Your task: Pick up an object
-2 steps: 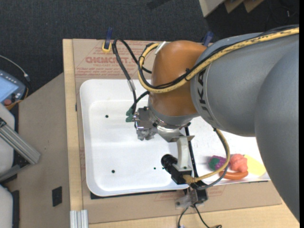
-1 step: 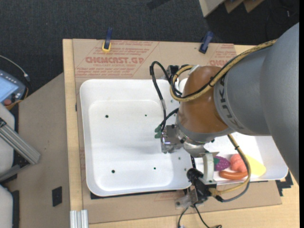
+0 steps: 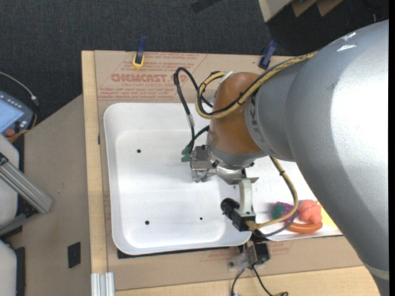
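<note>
Over the left bin (image 3: 123,165), near its right edge, your claw (image 3: 200,172) hangs with its state impossible to tell; the toys (image 3: 302,216) lie in the right bin's near corner, so closing here risks grabbing nothing.

From my screen, the grey arm (image 3: 333,122) is running off the right edge and covering most of the right bin (image 3: 321,227). The gripper (image 3: 200,165) is sitting under the orange wrist band (image 3: 231,119), its tips too small for me to read. Pink, orange and purple toys (image 3: 299,217) are peeking out, partly blocked.
</note>
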